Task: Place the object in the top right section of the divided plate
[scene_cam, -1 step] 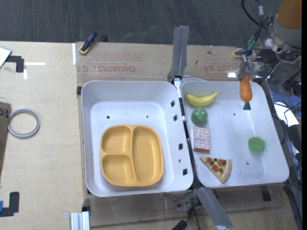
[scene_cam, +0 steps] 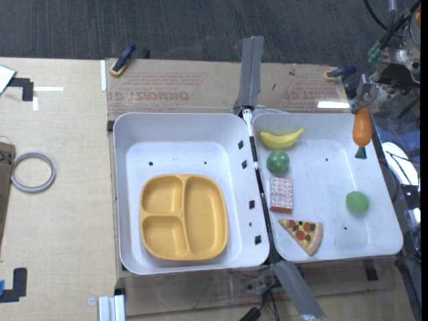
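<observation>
— Bins?
— Left bin (scene_cam: 127, 179): yellow divided plate (scene_cam: 184, 217), all three sections bare. Right bin (scene_cam: 334, 246): banana (scene_cam: 281, 137) at 11 o'clock, green ball (scene_cam: 277, 160) under it, small printed carton (scene_cam: 281, 194), pizza slice (scene_cam: 302, 233) at 7, lime-green ball (scene_cam: 357, 202) at 3.
— Task object?
— Toy carrot (scene_cam: 362, 130), long axis upright, green tip pointing to 6, at the right bin's 1 o'clock rim under the gripper (scene_cam: 372, 91). Jaws: can't tell. Cardboard behind reads "CHEMCAT".
</observation>
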Motion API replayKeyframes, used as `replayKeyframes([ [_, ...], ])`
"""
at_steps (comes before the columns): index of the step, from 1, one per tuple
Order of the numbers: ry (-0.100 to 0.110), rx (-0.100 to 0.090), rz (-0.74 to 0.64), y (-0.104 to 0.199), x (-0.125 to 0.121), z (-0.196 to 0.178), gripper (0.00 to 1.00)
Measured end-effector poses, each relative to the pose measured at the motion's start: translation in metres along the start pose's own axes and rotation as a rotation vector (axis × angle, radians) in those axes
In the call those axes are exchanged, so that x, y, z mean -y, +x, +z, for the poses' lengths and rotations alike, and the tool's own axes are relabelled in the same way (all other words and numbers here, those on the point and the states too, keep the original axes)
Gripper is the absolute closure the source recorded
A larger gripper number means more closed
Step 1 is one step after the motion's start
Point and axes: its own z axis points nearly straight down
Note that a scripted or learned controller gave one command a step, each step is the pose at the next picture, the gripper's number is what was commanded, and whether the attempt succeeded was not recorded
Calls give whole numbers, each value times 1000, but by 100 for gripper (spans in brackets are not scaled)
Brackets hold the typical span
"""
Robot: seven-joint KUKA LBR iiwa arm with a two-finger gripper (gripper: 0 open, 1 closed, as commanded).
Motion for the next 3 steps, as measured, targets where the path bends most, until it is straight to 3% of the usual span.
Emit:
replayKeyframes([
  [1,0,-1,-490,-25,-37,81,100],
  [2,-5,2,-879,-101,-85,115,100],
  [3,-5,2,-879,-100,-85,115,0],
])
